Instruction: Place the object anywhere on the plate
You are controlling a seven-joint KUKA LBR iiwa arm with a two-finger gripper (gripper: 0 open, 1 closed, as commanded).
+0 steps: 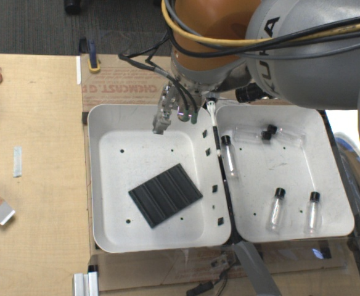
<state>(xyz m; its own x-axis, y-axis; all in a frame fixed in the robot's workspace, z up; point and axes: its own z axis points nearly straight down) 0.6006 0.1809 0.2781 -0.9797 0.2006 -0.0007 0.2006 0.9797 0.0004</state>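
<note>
The gripper (163, 121) is poised over the left bin (106, 119); its grip state cannot be told. Release should be centred above the dark ribbed plate (166, 195).

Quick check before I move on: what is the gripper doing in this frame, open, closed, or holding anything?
Gripper: over the back of the left bin, above the black ridged plate; open or closed cannot be told, and nothing is visibly held.

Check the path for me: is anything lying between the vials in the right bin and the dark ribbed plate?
Only the bins' raised rims separate them. The plate lies in the left bin; the vials lie in the right one. The claw hangs over the left bin's far edge.
</note>
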